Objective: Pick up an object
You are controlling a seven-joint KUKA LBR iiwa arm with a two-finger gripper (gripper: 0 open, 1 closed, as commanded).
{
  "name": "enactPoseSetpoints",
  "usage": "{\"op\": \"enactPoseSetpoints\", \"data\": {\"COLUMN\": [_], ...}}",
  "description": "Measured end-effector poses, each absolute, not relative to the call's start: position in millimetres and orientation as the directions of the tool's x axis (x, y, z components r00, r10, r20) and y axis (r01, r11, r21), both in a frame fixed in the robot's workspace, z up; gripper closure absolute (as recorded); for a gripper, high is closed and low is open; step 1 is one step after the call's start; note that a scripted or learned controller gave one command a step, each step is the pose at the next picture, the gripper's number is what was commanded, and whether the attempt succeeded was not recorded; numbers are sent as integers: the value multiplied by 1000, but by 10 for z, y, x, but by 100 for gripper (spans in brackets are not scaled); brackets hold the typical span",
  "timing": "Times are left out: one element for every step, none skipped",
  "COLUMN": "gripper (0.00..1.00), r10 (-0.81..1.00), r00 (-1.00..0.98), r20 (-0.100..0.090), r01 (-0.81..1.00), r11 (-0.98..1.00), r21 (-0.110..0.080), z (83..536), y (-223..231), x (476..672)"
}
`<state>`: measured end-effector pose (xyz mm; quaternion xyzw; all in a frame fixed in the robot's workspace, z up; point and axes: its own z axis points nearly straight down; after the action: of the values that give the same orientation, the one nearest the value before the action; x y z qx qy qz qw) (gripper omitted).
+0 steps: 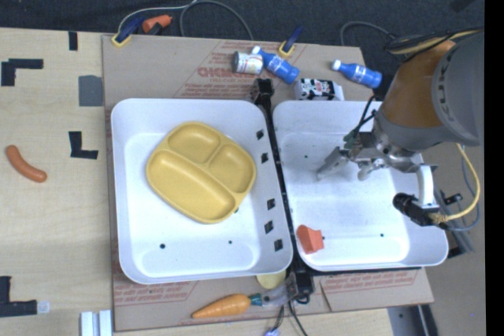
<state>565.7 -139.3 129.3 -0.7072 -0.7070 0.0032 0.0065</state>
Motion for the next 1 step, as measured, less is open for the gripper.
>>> {"op": "enactPoseSetpoints", "data": {"gripper": [0], "r10": [1000], "r00": [-4], "r20": [0], "r01": [1000], "r11": [4], "r21": [3], "z": [840], "y": [-979], "x": [6343]}}
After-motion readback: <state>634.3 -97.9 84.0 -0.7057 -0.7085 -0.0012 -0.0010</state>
